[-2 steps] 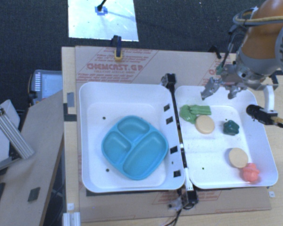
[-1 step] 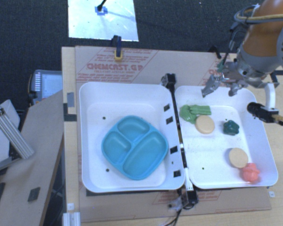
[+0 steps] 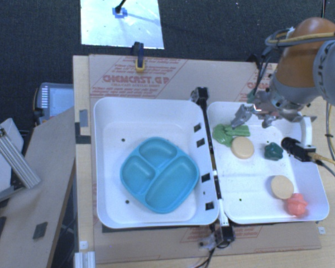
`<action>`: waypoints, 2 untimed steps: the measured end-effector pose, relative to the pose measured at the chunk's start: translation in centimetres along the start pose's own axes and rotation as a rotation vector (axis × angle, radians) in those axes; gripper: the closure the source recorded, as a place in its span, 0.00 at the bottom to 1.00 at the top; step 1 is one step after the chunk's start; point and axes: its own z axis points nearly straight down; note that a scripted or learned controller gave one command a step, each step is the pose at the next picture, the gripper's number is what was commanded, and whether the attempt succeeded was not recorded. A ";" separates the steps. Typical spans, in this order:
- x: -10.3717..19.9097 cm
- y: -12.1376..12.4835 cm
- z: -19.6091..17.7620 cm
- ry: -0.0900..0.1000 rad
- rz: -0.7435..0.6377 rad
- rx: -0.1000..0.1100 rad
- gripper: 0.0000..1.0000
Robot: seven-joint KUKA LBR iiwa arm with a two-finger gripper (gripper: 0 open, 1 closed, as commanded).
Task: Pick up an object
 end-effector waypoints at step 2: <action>-1.2 -0.6 9.8 0.000 0.001 0.001 0.00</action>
